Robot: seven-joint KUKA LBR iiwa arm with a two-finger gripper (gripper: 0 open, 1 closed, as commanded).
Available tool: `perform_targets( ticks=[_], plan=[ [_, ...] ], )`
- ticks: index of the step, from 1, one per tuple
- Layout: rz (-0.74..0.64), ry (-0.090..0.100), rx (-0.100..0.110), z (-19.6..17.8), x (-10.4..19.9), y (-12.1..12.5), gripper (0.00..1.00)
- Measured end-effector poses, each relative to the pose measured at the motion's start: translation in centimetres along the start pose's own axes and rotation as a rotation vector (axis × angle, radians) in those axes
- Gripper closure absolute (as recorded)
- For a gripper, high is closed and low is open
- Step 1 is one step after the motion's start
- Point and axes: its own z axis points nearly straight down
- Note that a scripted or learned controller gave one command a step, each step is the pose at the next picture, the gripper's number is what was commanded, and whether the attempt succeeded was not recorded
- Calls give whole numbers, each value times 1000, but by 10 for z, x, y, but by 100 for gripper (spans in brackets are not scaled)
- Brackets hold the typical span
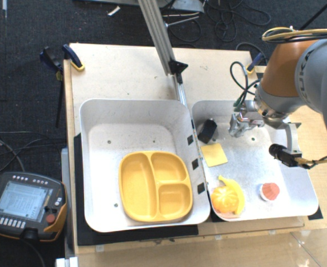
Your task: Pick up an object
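- The bench carries two white bins side by side; the left bin (96, 127) holds a yellow divided tray (155, 186) toward its near edge.
- The right bin (297, 188) holds the candidate objects: a black block (207, 130) near its far-left corner, a yellow card (214, 154) just beside it along the left wall, a yellow soft toy (228, 197) at the near-left corner, and a small red piece (270, 191) toward the near edge.
- The gripper (242, 124) hangs over the far part of the right bin, between the black block and the bin's centre. No object sits between its fingers; whether they are spread or closed cannot be told.
- Judgement: the step in hand is the approach; nothing is lifted yet.
- Recommended: centre above one object before descending. The black block is nearest but close to the wall, so a finger may strike the rim.
- The card lies flat and will likely resist a pinch.
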Motion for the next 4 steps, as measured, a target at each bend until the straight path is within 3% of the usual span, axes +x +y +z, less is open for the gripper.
perform_targets(
  ticks=[2, 4],
  plan=[
    [-2, 0, 0, -73, -1, 7, 100],
    [-9, 3, 3, -84, 109, 27, 100]
  ],
)
